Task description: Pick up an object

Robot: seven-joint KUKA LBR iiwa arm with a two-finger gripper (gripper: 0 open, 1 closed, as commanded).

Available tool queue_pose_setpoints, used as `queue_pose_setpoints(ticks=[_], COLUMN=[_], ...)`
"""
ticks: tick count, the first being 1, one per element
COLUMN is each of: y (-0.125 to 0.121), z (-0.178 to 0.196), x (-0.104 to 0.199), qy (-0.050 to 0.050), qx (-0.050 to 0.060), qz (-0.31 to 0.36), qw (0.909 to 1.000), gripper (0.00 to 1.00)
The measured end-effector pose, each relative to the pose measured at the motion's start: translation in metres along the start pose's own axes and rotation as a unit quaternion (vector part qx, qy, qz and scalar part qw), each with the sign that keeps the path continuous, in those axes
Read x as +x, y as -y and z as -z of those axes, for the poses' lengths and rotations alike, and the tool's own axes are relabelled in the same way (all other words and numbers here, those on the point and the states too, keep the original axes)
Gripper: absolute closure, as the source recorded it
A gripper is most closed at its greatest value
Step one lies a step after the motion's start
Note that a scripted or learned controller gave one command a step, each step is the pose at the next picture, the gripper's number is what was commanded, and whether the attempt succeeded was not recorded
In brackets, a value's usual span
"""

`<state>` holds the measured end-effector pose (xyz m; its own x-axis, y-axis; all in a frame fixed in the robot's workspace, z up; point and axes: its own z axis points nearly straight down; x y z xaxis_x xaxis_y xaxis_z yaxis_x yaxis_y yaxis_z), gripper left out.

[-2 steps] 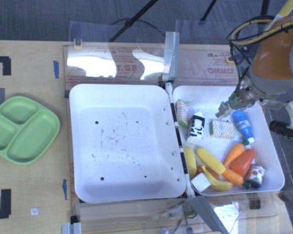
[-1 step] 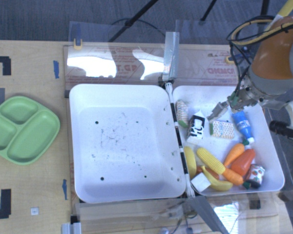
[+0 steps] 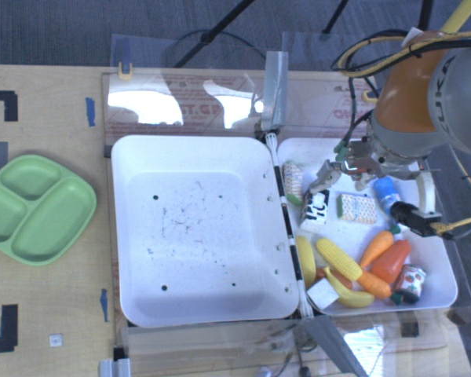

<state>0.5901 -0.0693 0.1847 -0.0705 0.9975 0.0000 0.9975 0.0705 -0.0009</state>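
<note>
The right bin [image 3: 443,277] holds several objects. Among them are a yellow corn cob [image 3: 337,259], a banana [image 3: 352,290], an orange carrot [image 3: 376,247], a red pepper [image 3: 390,264], a blue bottle [image 3: 386,193], a green-and-white packet [image 3: 357,208] and a black-and-white item [image 3: 316,207]. My gripper [image 3: 339,171] hangs over the back left part of this bin, just above the black-and-white item and the packet. I see nothing held in it. The grey arm with its orange band [image 3: 412,93] covers the bin's back right corner.
The left bin [image 3: 133,163] is bare white with faint scuff marks. A pale netted object [image 3: 292,179] and a yellow piece [image 3: 304,259] lie along the divider. A white block [image 3: 323,294] and a small dark item [image 3: 409,283] sit near the front. A green divided plate [image 3: 35,208] rests on the bench at far left.
</note>
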Motion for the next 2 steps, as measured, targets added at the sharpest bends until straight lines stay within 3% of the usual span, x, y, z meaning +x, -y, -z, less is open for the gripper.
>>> queue_pose_setpoints(ticks=[1, 2], y=[-0.011, 0.037], z=[-0.068, -0.052], x=[-0.031, -0.056], qy=[0.001, 0.0], qx=[-0.012, 0.0], qz=[0.043, 0.142], qw=[0.999, 0.9899], gripper=[0.0, 0.0])
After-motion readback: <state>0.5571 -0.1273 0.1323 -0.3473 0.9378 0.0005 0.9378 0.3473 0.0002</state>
